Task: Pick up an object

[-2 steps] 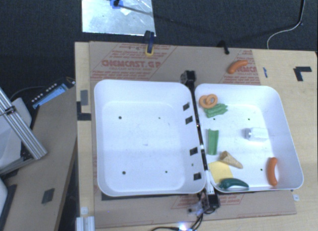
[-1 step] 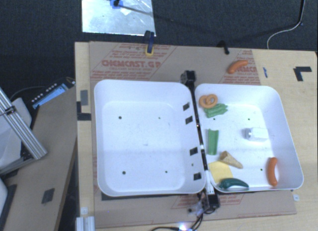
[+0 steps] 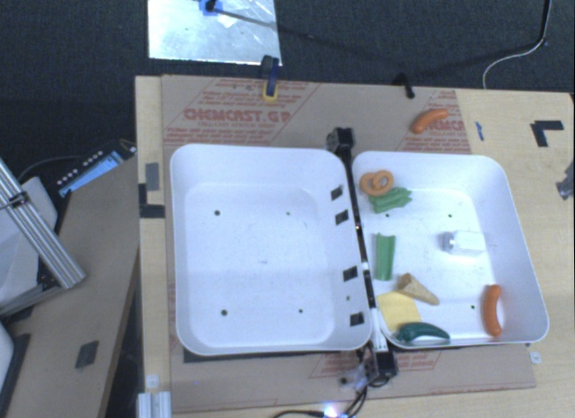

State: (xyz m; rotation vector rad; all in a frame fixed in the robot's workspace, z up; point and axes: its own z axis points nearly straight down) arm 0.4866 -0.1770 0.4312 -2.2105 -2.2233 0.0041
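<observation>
Grey metal at the right edge of the camera view, level with the far rim of the right bin, is the only part of the gripper (image 3: 568, 181) in sight. It is cut off by the frame, so whether the claw is open or closed cannot be told. It sits outside the bin and is apart from every object.

The right bin (image 3: 519, 227) is nearest to it and holds all the candidate objects:

- A small white block (image 3: 461, 243) lies near the centre of the floor, clear of the others.
- An orange sausage (image 3: 492, 309) lies against the near right wall.
- An orange ring (image 3: 377, 182) is in the far left corner, touching a green leafy piece (image 3: 393, 198) just below it.
- A green stick (image 3: 384, 256) lies along the left wall.
- A tan wedge (image 3: 419, 289) lies just beside a yellow slab (image 3: 396, 306).
- A dark green object (image 3: 422, 333) rests in the near left corner, against the rim.

A second orange sausage (image 3: 429, 120) lies outside the bin on the cardboard sheet (image 3: 235, 111) (brown, with red print) that underlies both bins.

The left bin (image 3: 260, 245) adjoins the right one along a seam fitted with black clips (image 3: 342, 217). A yellow and blue clamp (image 3: 269, 79) sits at the far edge of the cardboard.
</observation>
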